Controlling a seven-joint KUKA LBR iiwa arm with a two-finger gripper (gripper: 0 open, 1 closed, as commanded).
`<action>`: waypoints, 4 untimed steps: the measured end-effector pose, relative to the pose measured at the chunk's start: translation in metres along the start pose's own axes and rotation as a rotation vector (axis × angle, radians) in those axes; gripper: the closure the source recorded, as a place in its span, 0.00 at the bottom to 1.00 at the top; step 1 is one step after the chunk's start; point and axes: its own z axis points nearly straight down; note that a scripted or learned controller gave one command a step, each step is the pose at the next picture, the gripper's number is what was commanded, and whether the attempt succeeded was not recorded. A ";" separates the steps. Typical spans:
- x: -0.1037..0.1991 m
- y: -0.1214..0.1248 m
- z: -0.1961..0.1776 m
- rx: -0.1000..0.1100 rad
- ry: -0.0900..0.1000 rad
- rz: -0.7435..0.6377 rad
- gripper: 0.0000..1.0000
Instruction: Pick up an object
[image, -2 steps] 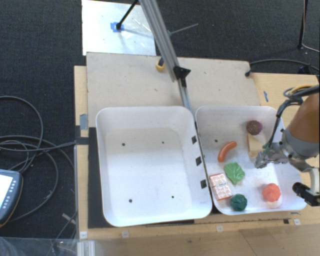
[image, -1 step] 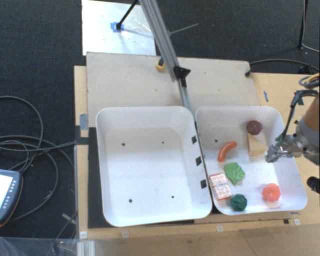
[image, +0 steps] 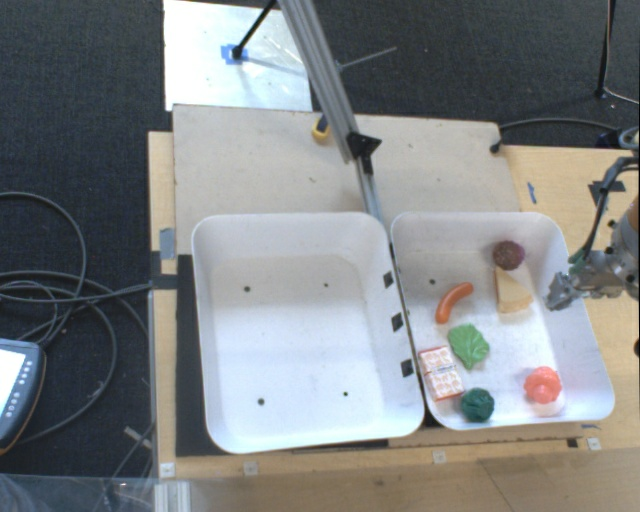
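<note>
Grey metal tool (image: 560, 292) at 3 o'clock rim of right shallow white bin (image: 590, 350); grip state unclear. Pale yellow cheese wedge (image: 513, 291) just beside, at 9 o'clock. Descend centred, clear of dark red ball (image: 508, 254).

No text, label, brand or number can be read anywhere. A small box (image: 440, 372) in the right bin (image: 590, 340) carries a red and white printed pattern, too small and blurred to make out. A handheld screen (image: 12, 385) at the left edge glows without legible characters.
</note>
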 end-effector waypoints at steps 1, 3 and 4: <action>-0.001 0.002 -0.054 -0.002 -0.001 -0.001 1.00; 0.095 0.041 -0.030 0.005 0.004 -0.006 1.00; 0.142 0.054 -0.033 0.003 0.004 -0.006 1.00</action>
